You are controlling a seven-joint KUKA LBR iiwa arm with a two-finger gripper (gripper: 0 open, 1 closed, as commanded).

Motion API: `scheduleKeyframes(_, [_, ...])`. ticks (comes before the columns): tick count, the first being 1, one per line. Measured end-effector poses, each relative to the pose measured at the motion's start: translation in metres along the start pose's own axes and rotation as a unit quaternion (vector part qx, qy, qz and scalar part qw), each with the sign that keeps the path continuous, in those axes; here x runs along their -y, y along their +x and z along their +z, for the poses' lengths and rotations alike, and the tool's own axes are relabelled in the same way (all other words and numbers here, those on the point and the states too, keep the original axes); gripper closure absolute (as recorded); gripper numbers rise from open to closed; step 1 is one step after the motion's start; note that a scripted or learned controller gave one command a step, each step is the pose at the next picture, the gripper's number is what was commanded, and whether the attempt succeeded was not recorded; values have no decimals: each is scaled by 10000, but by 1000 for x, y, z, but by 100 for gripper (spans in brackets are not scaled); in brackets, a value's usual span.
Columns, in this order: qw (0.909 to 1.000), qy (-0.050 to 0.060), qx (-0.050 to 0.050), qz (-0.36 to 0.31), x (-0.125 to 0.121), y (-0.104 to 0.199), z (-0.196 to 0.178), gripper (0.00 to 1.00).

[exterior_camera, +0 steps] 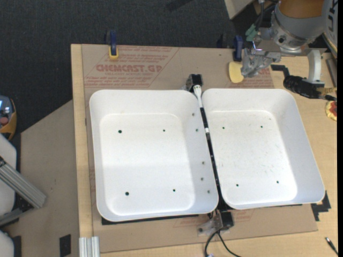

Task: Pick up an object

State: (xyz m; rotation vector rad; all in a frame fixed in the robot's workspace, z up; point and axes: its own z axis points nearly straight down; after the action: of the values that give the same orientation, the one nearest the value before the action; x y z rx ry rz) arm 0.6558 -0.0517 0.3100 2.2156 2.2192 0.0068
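The claw (252,68) hangs beyond the right bin's (300,122) far rim, touching a pale yellow object (235,73) on the table; its grip cannot be judged. Lifting remains undone.

The table (161,63) is a flat tan board with red lettering printed across its far left area. Two shallow white bins rest directly on it, side by side and touching along their inner rims: the left bin (99,154) and the right bin (305,159). A black strip (206,138) runs along the seam between them. A small pale yellow object (235,72) lies on the table just beyond the right bin's far rim. A blue and yellow clamp (112,44) grips the far edge.
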Motion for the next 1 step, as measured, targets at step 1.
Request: scheduleKeyframes(1, [10000,12,16,36,-11,-85,2,100])
